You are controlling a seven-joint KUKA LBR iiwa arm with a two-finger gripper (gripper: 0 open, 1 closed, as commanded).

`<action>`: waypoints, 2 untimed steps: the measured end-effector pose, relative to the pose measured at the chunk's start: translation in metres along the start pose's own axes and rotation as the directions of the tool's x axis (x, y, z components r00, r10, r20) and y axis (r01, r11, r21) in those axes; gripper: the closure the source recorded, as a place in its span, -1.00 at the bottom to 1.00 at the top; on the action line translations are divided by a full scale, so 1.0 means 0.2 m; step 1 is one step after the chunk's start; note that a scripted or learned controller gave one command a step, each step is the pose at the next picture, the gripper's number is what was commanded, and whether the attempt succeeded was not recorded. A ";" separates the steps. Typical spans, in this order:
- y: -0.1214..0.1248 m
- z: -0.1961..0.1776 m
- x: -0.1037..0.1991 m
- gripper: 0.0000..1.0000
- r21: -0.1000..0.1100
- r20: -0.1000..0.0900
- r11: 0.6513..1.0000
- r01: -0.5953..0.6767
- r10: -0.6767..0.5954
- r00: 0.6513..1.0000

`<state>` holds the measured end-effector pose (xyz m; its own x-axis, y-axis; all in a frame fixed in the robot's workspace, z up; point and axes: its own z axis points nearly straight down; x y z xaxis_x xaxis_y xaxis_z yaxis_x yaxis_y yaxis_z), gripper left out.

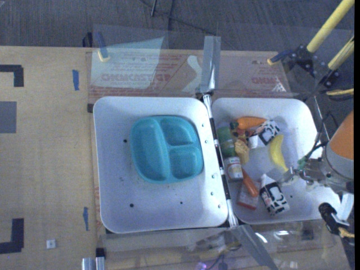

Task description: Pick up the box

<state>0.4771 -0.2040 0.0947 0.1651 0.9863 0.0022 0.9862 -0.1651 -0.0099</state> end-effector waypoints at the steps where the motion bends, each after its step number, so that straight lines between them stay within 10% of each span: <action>1: -0.05 -1.41 0.30 -1.00 -0.001 0.004 0.996 -0.094 0.094 0.996; 2: -0.07 -0.11 0.39 -1.00 0.002 0.002 0.961 -0.277 0.277 0.961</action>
